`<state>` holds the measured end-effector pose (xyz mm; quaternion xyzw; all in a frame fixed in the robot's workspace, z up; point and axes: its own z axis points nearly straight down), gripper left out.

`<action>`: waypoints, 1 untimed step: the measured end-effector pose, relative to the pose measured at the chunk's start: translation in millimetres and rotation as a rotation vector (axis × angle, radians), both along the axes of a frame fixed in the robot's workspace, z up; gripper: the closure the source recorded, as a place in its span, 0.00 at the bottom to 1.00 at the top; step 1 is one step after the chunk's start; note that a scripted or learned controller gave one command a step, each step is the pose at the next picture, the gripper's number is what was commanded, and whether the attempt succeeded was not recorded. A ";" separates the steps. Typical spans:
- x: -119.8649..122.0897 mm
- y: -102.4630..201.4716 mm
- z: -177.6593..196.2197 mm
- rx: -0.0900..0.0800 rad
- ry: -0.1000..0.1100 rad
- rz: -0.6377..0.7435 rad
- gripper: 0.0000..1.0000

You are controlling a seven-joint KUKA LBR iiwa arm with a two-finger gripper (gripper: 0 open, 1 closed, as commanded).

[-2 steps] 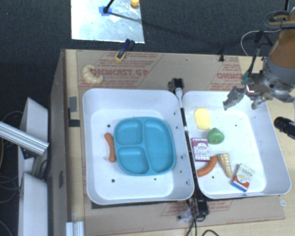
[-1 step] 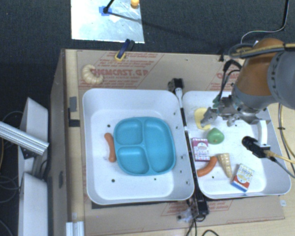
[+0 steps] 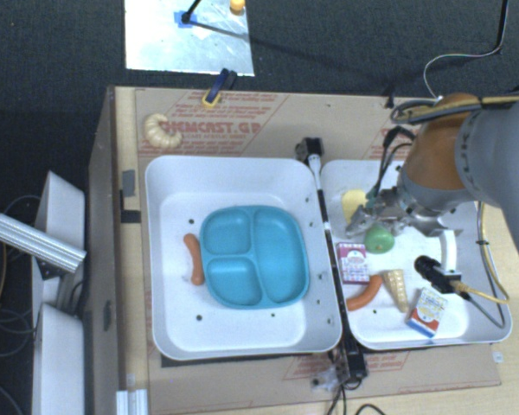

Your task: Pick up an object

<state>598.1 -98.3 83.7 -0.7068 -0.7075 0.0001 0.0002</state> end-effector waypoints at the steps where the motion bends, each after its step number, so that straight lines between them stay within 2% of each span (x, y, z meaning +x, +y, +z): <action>1: -8.6 -3.3 0.7 0.000 -0.001 0.000 0.00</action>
